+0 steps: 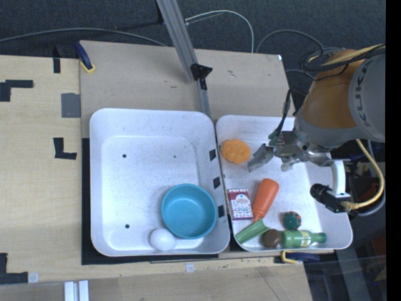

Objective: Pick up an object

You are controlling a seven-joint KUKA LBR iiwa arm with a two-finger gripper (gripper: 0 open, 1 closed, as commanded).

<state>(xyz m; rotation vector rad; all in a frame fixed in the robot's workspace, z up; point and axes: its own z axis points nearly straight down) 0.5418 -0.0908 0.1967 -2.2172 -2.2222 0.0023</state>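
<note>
Two white bins [100, 168] sit side by side on our bench. We see the gripper [262, 157] spread and holding nothing over the right bin, its fingertips just at three o'clock of the orange object [235, 151]; the carrot [265, 197] lies at six o'clock.

A pale wood-grain finish was seen on the bench [37, 187] at the left of the frame, with a plainer matt board [144, 74] at upper centre. The two bins [106, 130] were of smooth white plastic, finely speckled. A glossy blue plastic bowl [188, 211] and a smooth white ball [162, 237] were seen at lower centre. The carrot [265, 196] and bottle [302, 237] looked like shiny plastic, the small box [240, 204] like printed card. A dull metal bar [175, 27] was seen at the top.
</note>
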